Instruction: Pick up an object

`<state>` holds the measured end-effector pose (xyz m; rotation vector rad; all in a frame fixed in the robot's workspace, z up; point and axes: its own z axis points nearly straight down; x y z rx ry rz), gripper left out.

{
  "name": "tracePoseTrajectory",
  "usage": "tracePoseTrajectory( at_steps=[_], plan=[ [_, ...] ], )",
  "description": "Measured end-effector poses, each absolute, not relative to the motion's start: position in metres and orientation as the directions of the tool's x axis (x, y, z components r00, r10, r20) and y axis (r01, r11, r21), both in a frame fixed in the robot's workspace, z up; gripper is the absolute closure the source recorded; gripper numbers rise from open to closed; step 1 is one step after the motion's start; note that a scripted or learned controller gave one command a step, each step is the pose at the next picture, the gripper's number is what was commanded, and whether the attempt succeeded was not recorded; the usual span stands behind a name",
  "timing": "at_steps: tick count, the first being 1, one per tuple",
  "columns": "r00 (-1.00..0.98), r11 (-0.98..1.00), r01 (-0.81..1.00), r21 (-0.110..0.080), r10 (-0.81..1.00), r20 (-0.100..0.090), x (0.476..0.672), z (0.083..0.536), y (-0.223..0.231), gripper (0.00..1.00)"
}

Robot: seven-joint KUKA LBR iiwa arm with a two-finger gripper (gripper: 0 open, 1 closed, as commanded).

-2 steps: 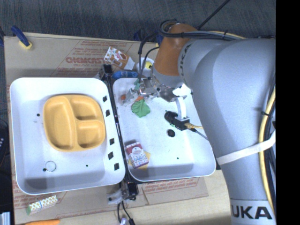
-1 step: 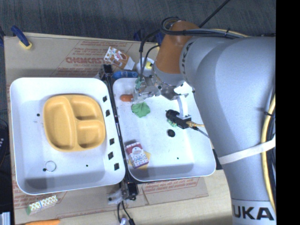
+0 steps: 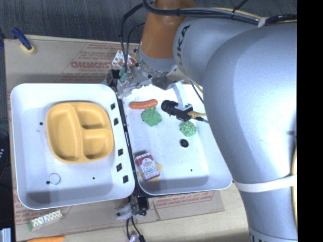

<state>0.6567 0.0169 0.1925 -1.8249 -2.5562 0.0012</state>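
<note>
Claw (image 3: pixel 122 78): sat at the right bin's (image 3: pixel 202 178) upper-left corner; whether it was apart or together, cannot tell.
Objects: hot dog (image 3: pixel 143 104), green leaf (image 3: pixel 151 117), broccoli (image 3: pixel 188 129), red packet (image 3: pixel 147 166) lay in right bin.
Left bin (image 3: pixel 25 130): held yellow tray (image 3: pixel 79 130).

The left bin (image 3: pixel 20 135) holds a divided tray (image 3: pixel 79 131). In the right bin (image 3: pixel 202 175), a sausage (image 3: pixel 143 104) lies at 12 o'clock, a leaf (image 3: pixel 151 117) just below it, a broccoli floret (image 3: pixel 188 129) at 3 o'clock, and a packet (image 3: pixel 147 166) at 7 o'clock.
</note>
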Motion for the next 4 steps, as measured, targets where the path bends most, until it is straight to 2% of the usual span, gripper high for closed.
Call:
tracePoseTrajectory(
  at_steps=[1, 2, 3, 4],
  plan=[
    [-0.270, 0.270, 0.963, -0.001, 0.963, -0.002, 0.620, 0.260, -0.055, 1.00],
    [-0.271, 0.271, 0.963, -0.002, 0.963, 0.000, 0.619, 0.259, -0.054, 0.00],
    [-0.542, 0.542, 0.840, -0.004, 0.840, 0.002, 0.624, 0.191, -0.062, 0.00],
    [-0.816, 0.816, 0.578, -0.002, 0.578, 0.002, 0.580, 0.192, -0.036, 0.00]
  ],
)
